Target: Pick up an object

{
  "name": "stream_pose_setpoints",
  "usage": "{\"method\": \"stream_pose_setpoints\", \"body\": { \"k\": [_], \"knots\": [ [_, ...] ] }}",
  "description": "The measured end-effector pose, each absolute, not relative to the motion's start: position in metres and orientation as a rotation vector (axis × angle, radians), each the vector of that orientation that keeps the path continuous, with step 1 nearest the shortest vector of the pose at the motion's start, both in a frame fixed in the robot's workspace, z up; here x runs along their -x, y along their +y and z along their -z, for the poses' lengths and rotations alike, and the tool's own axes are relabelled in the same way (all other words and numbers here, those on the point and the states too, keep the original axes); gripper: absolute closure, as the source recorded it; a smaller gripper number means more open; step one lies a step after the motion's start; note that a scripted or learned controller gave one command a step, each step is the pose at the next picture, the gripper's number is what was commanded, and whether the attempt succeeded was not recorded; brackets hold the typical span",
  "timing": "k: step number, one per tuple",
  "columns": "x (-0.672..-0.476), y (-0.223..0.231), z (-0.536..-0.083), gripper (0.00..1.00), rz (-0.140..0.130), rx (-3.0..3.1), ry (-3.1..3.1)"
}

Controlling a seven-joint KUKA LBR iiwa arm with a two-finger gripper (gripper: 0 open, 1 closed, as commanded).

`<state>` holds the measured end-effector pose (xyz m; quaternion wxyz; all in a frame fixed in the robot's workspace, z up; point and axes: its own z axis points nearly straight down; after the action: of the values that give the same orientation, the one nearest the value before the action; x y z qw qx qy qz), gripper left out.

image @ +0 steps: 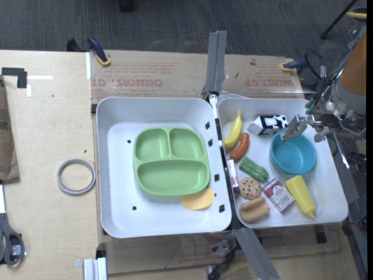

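Green divided tray (172, 161), blue bowl (293, 154), yellow banana (234, 129), white bins (111, 174).

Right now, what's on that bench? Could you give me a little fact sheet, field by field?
left bin: green divided plate, yellow flat piece at its lower edge
right bin: banana, blue bowl, cookie, yellow bottle, green pepper
pincer: above the blue bowl's upper rim
bench, left of the bins: tape ring

tape ring (76, 175), brown bag (8, 134), blue clamps (99, 51)
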<state>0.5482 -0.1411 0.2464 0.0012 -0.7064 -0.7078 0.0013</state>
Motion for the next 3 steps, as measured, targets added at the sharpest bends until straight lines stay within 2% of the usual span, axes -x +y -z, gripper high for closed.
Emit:
{"method": "stream_pose_setpoints", "body": {
  "k": [1, 2, 3],
  "knots": [
    [-0.519, -0.124, -0.105, 0.00, -0.003, 2.214, -2.225],
    [-0.593, -0.163, -0.097, 0.00, -0.001, 2.232, -2.212],
    [-0.596, -0.151, -0.107, 1.00, 0.021, 2.215, -2.215]
  ]
}}
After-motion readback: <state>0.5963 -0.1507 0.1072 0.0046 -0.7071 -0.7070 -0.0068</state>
